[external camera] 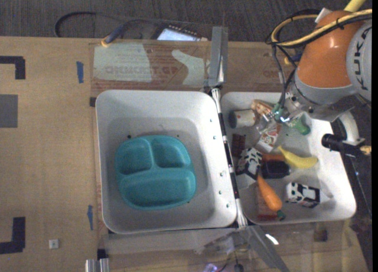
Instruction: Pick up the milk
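The end effector (282, 115) sits low over the back of the right bin (339, 203), amid a cluster of packets, and whether it is open or closed cannot be told (the wrist covers it). Nothing is visibly held. A milk carton (303, 194) with cow-patches lies at the bin's front, right of the carrot (269, 195). A second patched carton (251, 160) lies left of the banana (298, 159). The left bin (112, 108) holds a teal tray (155, 170).

arm (339, 52) cut off at right edge, tool (284, 116) fingers hidden among clutter
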{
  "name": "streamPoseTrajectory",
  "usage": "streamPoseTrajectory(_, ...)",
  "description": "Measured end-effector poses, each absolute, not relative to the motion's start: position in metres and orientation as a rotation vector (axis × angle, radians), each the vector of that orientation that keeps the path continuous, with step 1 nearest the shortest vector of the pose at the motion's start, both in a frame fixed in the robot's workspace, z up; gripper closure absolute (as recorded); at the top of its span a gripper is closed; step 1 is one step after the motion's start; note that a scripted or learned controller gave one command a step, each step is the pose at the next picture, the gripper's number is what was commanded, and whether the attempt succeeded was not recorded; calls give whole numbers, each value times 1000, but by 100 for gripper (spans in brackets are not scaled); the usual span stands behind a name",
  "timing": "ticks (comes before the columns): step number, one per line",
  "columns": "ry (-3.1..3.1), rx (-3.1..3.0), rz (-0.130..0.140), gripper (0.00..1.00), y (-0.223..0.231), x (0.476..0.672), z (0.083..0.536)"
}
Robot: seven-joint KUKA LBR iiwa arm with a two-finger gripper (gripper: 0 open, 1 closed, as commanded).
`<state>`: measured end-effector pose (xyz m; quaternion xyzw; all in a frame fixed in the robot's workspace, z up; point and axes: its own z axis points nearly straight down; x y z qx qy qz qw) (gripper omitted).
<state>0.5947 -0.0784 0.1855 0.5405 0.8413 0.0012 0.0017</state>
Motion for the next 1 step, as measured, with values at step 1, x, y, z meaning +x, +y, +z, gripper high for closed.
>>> streamPoseTrajectory(1,2888,1231,3,100,-73,592,186)
